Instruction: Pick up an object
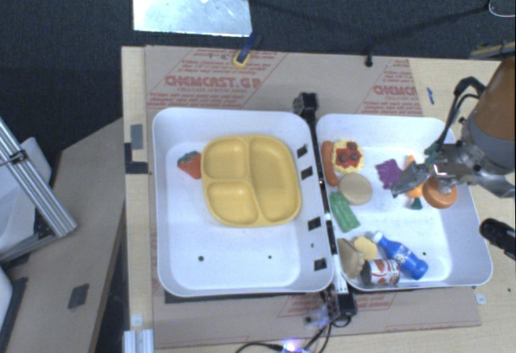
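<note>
The right bin (470, 256) holds several toy foods. A purple bunch of grapes (389, 172) lies near its middle, and an orange round piece (440, 195) sits toward its right side. My gripper (413, 180) hangs low over the bin between these two, just right of the grapes, with the arm coming in from the right. A small orange and green bit (414, 201) lies just below the gripper. I see nothing clearly held.
Also in the right bin are a hot dog (328, 163), a pizza slice (349, 155), a tan disc (355, 188), a green strip (344, 213), a blue bottle (404, 257) and a can (380, 272). The left bin (242, 280) holds a yellow divided plate (246, 180) and a strawberry (189, 164).
</note>
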